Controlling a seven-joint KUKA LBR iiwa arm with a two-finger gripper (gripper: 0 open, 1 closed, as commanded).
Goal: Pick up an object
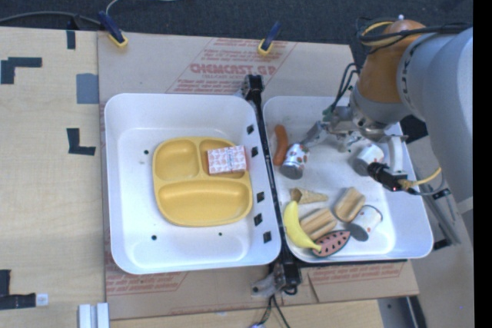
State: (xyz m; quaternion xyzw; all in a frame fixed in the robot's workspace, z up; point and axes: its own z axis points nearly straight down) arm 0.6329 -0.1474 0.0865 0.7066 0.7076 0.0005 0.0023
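Observation:
The right bin [415,238] holds the loose objects. A small silver can [294,160] lies beside an orange-red sausage [281,144] near the bin's left wall. Toward the front are a banana [294,226], two tan bread rolls [317,221] [349,203], a watermelon slice [332,243], a white cup [367,220] and a small tan wedge [307,197]. My gripper [338,140] hangs low over the back middle of this bin, just right of the can, below the orange wrist band [382,84]. Nothing shows as held in it.
The left bin [127,165] holds a yellow divided plate [202,192] with a white and red packet [227,159] in its upper right compartment. A black divider [261,165] separates the bins. Cardboard lies under both, and yellow clamps [114,31] [269,42] grip its back edge.

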